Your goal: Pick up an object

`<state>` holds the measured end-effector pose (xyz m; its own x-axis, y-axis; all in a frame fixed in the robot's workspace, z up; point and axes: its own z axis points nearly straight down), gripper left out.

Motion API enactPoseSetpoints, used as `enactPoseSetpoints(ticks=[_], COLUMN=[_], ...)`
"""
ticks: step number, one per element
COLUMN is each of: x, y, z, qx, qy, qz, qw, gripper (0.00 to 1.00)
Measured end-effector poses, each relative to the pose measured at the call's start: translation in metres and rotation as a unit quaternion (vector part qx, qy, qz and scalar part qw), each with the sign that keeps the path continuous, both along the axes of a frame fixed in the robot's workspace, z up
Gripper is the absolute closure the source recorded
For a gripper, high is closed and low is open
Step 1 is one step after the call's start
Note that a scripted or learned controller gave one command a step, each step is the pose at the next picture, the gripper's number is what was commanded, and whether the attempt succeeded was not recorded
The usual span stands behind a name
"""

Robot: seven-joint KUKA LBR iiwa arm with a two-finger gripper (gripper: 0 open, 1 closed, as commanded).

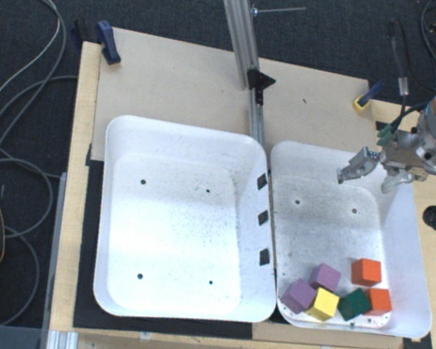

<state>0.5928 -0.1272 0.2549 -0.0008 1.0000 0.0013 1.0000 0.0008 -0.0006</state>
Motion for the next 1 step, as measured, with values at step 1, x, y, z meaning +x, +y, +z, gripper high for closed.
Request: enactPoseSetpoints(ticks=[1], x=[-0.1074], y=[-0.0287], z=[-0.1021], qx=[0.0012], qy=[0.007], qz=[-0.003], qw=[1.0], gripper=[0.0])
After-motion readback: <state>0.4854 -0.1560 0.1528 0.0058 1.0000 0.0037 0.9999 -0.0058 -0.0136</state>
